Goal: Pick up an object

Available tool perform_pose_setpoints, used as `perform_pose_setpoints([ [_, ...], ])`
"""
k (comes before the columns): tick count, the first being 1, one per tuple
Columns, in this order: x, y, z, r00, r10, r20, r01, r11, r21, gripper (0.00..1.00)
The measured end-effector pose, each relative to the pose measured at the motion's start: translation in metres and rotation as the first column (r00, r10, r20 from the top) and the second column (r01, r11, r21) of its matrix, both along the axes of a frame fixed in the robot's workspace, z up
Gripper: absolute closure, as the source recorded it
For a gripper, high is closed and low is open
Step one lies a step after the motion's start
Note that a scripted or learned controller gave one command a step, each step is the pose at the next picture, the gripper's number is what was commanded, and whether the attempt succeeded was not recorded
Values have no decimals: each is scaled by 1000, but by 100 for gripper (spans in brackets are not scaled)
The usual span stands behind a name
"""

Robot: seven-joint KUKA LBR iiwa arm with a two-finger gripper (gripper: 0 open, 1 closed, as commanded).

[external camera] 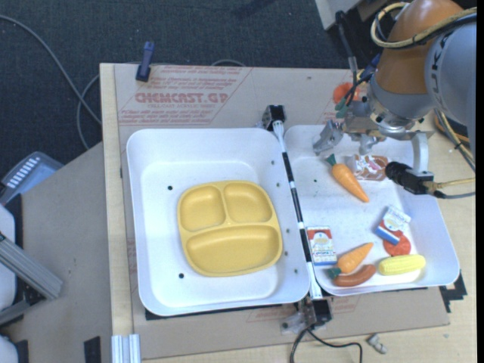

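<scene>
My gripper (346,144) hangs over the far end of the right bin (446,237), fingers spread and nothing between them. Just in front of it lies an orange carrot (350,181), pointing down-right, apart from the fingers. A small red-and-white packet (371,166) sits beside the carrot, under the wrist. Toward the near side of the bin lie a little milk carton (321,244), a second carrot (355,256), a brown sausage (352,277), a yellow corn cob (401,264) and a blue-and-white packet (393,221) with a red piece (400,243).
The left bin (144,203) holds a yellow divided plate (228,227). A black divider rail (290,187) runs between the bins. A blue clip (144,60) lies on the cardboard behind the bins.
</scene>
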State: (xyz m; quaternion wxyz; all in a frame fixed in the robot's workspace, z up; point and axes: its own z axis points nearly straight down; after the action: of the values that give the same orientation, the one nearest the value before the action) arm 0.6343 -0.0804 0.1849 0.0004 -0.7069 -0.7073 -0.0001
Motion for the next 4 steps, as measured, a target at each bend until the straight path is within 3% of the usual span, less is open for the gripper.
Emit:
perform_pose_setpoints([
  [1, -11, -45, -81, 1000, 2, 17, -1, 1000, -5, 0],
  [2, 11, -21, -86, 1000, 1, 25, -1, 1000, -10, 0],
  [4, 10, -35, -87, 1000, 1, 25, -1, 1000, -7, 0],
])
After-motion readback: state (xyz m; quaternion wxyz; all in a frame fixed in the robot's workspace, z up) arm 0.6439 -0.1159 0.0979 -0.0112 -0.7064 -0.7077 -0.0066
